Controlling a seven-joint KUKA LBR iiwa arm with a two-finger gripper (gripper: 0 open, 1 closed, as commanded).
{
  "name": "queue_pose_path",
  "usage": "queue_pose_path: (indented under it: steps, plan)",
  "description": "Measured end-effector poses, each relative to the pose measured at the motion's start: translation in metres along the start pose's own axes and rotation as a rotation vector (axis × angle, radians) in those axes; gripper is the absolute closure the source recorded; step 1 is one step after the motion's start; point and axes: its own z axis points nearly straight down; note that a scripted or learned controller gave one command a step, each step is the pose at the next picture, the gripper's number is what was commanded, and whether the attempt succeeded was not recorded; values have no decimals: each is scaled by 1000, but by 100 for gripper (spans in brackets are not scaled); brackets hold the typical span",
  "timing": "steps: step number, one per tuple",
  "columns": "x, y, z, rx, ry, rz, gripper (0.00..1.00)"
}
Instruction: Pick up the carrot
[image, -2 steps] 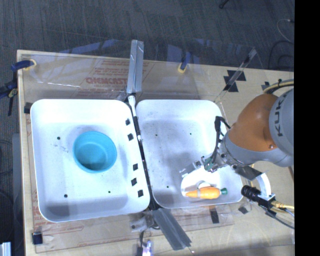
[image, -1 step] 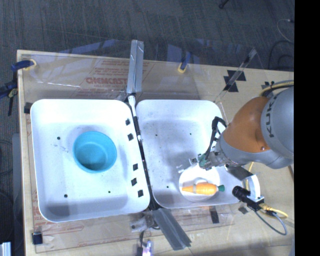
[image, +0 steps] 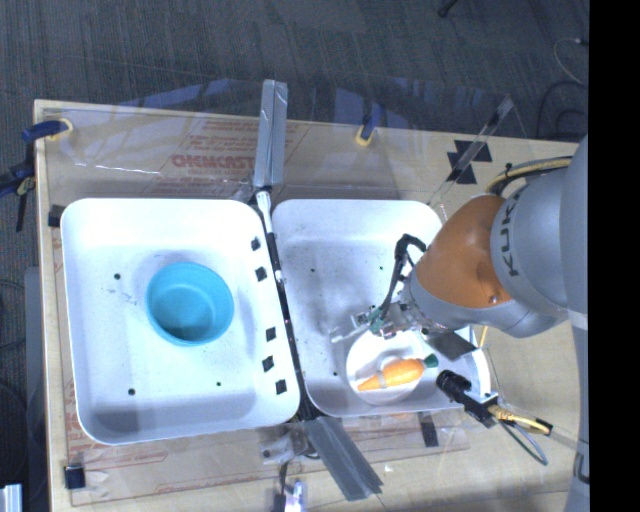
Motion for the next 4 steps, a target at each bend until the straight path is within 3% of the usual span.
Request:
queue_pose_path:
  steps: [1, 2, 3, 4]
  plan:
    - [-29, -20, -28, 39, 26, -131, 0]
    - [-33, -14, -13, 19, 8, -13, 0]
    - [-30, -13, -11, 19, 11, -86, 0]
    - [-34, -9, -2, 5, -2, 95, 0]
